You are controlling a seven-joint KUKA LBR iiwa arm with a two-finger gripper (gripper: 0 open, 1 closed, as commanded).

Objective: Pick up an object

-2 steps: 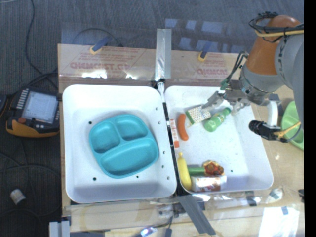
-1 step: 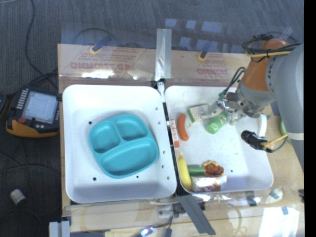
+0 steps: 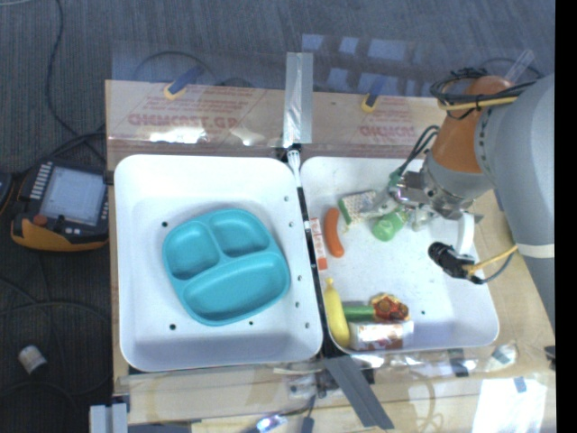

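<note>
Nearest the lens, along the right bin's (image 3: 487, 327) front wall: yellow banana (image 3: 335, 312), snack packets (image 3: 383, 323). Farther back, orange carrot (image 3: 334, 232), a packet (image 3: 358, 206), green object (image 3: 387, 227) just beside the gripper (image 3: 416, 207); grip state impossible to tell. Blue divided tray (image 3: 225, 264) in left bin (image 3: 135, 242).

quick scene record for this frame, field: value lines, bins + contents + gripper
left bin: holds a blue divided plate
right bin: holds the loose items
near divider: orange carrot-like piece, banana
front edge: packaged snack
back middle: small packet, green object
gripper: low over the green object, finger state unclear
held: nothing visibly between fingers
</note>
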